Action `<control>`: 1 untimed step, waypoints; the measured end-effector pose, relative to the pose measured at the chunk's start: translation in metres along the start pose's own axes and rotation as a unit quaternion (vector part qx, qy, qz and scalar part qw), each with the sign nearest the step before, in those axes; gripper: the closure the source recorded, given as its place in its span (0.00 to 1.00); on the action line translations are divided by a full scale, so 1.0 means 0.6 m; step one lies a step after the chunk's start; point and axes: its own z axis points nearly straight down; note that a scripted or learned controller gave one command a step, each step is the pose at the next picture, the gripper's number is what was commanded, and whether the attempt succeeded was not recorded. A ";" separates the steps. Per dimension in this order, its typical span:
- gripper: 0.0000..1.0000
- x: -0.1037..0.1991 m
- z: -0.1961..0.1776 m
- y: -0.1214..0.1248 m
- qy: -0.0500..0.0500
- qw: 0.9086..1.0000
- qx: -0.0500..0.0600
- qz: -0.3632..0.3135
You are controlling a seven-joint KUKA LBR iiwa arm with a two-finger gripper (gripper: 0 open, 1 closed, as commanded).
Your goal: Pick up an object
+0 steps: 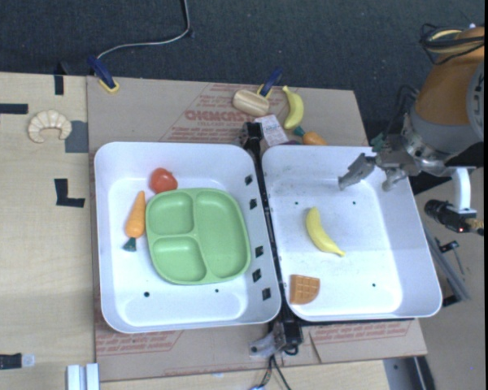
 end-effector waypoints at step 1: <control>0.00 0.123 0.207 0.005 0.001 1.000 -0.002 -0.001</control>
